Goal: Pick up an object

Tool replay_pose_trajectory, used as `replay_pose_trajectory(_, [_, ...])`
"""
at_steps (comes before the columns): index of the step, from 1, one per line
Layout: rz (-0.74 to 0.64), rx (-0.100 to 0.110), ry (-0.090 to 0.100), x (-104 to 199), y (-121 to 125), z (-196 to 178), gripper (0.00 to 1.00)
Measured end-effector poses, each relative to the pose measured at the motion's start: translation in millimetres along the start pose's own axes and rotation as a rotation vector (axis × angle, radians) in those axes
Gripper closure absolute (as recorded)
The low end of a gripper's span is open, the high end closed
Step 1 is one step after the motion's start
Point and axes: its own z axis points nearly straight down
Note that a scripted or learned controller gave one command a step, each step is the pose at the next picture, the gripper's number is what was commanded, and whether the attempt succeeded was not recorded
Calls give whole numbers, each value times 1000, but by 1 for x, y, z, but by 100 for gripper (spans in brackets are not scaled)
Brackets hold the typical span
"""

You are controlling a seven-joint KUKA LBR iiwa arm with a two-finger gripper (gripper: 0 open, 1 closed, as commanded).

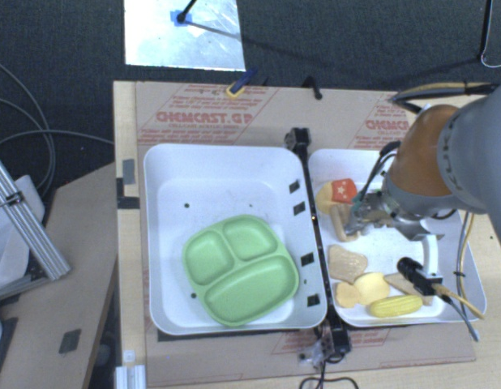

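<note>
Dark carpet and loose cables surround the tabletop (194, 108), which carries two white bins side by side. Nearest the camera, along the front wall of the right bin (453, 310), lie a yellow corn cob (395, 305), a pale round piece (370, 285) and a tan flat piece (348, 262). Level with these in the left bin (165, 217) rests a green divided plate (241, 268). Further back, the hand (354, 221) sits low beside a red-and-orange toy (338, 193); whether it is apart or together I cannot tell. Nothing appears lifted, so the pick seems not yet done: grasp and raise remain.
</note>
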Motion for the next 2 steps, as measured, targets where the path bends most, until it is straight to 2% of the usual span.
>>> replay_pose_trajectory(1, [-2, -3, 0, 0, 2, -12, 100])
replay_pose_trajectory(2, [1, -2, -1, 2, -3, 0, 100])
